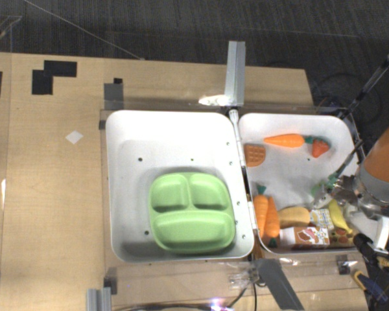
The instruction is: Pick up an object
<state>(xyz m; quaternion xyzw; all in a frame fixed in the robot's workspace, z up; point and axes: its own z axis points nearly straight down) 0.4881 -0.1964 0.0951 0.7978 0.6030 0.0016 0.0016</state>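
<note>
Camera view. The worktop (45,193) carries two shallow white bins side by side.

Left bin (126,135): contains one green divided tray (191,211), lying flat in the near half of the bin, with two small compartments on its far side and one long compartment on its near side.

Right bin (292,123): contains the loose objects. A whole carrot (283,140) lies along the far wall, with a small red strawberry-like piece (319,148) just to its right. A brown waffle-like piece (254,154) lies near the far left corner. A second carrot (266,217) lies along the left wall toward the near side. Beside it are a tan bread-like piece (294,215), a labelled bottle (305,236) on its side and a banana (338,216), clustered at the near right corner.

The arm (384,167) enters from the right, over the right edge of the right bin. The gripper (329,190) sits low above the near right cluster, close to the banana. The state of the jaws cannot be determined at this resolution.
</note>
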